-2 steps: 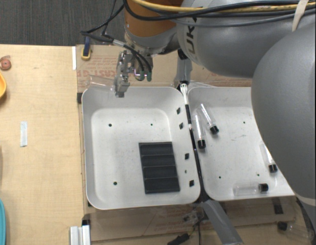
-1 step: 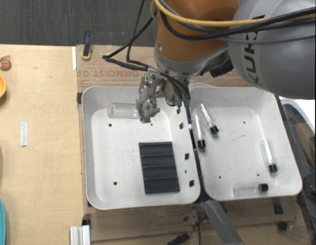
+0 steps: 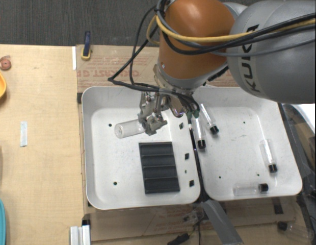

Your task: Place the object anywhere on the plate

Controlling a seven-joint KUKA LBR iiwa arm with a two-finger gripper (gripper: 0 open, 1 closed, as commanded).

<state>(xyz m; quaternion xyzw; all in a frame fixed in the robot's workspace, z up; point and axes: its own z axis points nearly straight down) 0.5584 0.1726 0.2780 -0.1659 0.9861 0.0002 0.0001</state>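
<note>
In the left bin (image 3: 97,188), the hand (image 3: 152,122) pinches one clear tube (image 3: 128,129) beside one black plate (image 3: 159,167).

One fixed camera, mounted above the bench (image 3: 35,137), looks down at a slant on both white bins — left bin (image 3: 97,188) and right bin (image 3: 285,182) — side by side at mid-frame. The arm (image 3: 260,40) enters from the right and looms large, near the lens. Dark floor (image 3: 56,9) runs along the top edge.

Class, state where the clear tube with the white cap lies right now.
The clear tube lies in the left bin, upper part, just left of the hand and above the black ridged plate.
</note>
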